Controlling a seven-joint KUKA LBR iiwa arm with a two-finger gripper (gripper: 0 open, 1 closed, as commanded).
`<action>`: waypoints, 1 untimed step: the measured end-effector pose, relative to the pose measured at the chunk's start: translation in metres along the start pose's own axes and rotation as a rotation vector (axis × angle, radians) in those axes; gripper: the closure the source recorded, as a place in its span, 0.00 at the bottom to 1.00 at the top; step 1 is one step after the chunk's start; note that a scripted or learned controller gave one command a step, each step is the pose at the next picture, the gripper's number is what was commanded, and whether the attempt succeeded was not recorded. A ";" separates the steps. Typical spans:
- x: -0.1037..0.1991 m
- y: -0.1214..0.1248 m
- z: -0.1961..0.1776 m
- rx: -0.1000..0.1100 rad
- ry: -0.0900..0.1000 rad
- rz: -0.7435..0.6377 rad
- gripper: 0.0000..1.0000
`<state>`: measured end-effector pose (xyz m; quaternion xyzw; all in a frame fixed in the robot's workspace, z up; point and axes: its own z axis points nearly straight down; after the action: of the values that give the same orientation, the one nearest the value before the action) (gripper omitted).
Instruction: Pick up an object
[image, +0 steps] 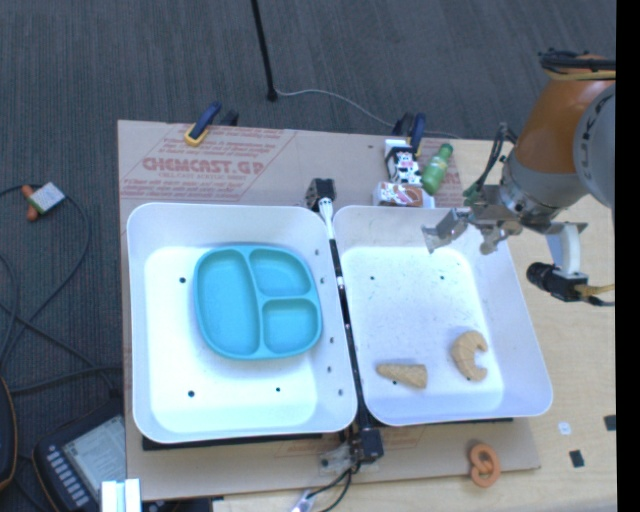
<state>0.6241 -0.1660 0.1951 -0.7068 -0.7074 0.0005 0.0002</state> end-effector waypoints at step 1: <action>0.024 -0.034 0.107 -0.006 -0.001 0.001 0.00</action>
<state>0.5902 -0.1419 0.0877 -0.7072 -0.7070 -0.0013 -0.0022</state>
